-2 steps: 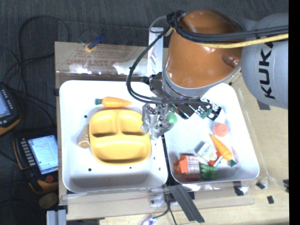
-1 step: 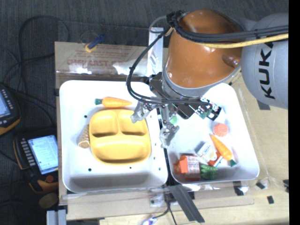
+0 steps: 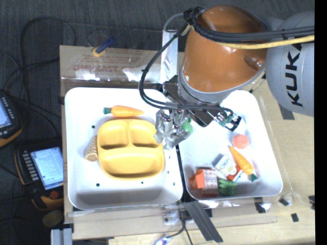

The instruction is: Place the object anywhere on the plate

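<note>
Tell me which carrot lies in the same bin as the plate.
The carrot with its green top pointing left, just beyond the yellow plate; the other carrot lies in the right bin.

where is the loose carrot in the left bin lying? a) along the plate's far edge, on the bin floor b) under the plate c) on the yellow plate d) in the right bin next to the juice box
a: the carrot lies on the white floor of the left bin, just beyond the far edge of the yellow plate, not on it.
</note>
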You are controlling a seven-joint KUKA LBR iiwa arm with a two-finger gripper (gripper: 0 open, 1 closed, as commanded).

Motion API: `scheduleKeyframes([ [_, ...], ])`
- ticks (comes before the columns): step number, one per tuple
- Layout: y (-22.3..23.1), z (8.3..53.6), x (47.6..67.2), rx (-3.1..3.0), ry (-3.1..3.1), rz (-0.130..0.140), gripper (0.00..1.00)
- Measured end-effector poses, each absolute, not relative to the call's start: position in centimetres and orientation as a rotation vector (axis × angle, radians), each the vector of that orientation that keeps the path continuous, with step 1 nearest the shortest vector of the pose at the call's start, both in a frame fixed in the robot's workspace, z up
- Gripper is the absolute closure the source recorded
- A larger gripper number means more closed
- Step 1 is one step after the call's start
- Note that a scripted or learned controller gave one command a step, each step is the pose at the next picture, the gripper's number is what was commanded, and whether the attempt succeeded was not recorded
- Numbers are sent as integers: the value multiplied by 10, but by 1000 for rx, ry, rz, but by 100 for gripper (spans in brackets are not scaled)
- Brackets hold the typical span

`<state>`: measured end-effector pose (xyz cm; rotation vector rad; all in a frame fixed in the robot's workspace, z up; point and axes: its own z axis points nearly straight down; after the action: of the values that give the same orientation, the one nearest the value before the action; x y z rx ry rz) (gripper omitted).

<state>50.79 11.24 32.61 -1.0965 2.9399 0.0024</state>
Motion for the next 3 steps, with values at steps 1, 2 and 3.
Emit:
scheduleKeyframes([
  [1,113,335,509,-1092,2939,3,100],
  [2,99,410,504,-949,2990,2,100],
  [3,139,397,494,-1193,2903,2,100],
])
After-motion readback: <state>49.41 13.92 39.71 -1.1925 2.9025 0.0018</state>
